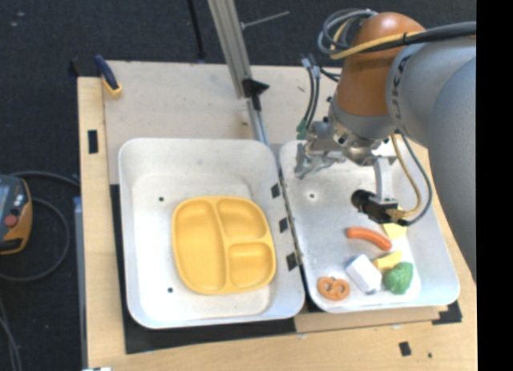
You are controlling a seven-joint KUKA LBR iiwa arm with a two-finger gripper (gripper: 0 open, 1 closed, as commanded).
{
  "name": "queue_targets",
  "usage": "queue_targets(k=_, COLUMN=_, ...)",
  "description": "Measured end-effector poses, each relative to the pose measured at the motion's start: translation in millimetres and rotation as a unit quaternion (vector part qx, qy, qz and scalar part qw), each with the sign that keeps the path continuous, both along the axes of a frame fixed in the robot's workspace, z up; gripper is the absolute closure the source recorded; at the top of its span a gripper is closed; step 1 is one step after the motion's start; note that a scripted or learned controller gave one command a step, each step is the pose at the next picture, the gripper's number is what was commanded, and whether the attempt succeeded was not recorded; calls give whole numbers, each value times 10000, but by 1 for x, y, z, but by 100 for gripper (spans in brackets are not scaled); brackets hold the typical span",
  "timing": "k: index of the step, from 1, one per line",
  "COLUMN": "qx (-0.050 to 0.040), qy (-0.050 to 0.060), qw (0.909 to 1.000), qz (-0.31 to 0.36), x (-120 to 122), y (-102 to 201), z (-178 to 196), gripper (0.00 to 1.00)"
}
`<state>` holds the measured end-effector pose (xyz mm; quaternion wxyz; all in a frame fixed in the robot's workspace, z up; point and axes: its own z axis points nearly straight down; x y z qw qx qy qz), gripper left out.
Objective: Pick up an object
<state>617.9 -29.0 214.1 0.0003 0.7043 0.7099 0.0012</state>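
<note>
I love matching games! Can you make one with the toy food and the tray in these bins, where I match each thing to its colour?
Things:
1. divided tray
2. pretzel
3. broccoli
4. block

Colours:
A. green
B. white
C. yellow
D. orange-brown

Pairs: 1-C, 2-D, 3-A, 4-B

The tray lies in the left bin. The pretzel, block and broccoli lie close together at the near end of the right bin.
</note>
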Motion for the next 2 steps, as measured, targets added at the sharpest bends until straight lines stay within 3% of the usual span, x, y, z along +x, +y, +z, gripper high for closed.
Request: queue_targets(k=2, qx=4, qy=-10, qw=10000, qz=0, x=50, y=107, z=28, gripper=100)
